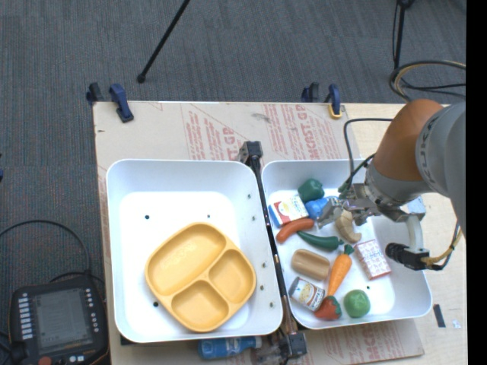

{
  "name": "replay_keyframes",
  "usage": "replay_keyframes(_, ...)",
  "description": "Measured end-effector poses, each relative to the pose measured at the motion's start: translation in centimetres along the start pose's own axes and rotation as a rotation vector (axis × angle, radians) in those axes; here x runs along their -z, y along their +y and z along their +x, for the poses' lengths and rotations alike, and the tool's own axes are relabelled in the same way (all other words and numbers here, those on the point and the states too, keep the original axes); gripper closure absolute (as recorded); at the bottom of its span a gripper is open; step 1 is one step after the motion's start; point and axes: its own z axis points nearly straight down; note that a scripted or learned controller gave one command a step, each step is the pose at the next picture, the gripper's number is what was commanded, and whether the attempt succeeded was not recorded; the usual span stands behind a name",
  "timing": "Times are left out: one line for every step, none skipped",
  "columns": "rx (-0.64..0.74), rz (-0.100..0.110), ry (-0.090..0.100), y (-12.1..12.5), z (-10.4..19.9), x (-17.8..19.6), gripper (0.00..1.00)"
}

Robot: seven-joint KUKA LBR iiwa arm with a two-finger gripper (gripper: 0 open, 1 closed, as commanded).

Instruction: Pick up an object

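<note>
From the camera above the bench we see the arm (415, 147) reaching in from the right, with its gripper (344, 217) down inside the right bin (417, 299). We cannot tell from this angle whether it is released or clenched, because the wrist covers most of it.

A tan, rounded piece (347, 226) sits right under the gripper, touching or nearly so; we cannot make out what it is. Just to the gripper's left lie a blue piece (317, 207) and a green pepper (310, 189). Further left are a small carton (287, 206) and a red sausage (294, 229). Just below the gripper lies a dark green chili (319, 240), and below that a bread roll (310, 264), a carrot (339, 271), a can (306, 293) and a strawberry (329, 309). A red and white box (372, 258) lies down and to the right of the gripper, and a green ball (355, 303) sits near the bin's lower edge.

Well away to the gripper's left, the left bin (129, 185) holds a yellow divided plate (200, 277).
</note>
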Motion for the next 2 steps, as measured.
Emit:
replay_keyframes(-0.003,0.0,-0.002,2.79,4.93,0.04,0.0)
replay_keyframes(0.0,0.005,-0.001,2.77,4.96,0.84,1.0)
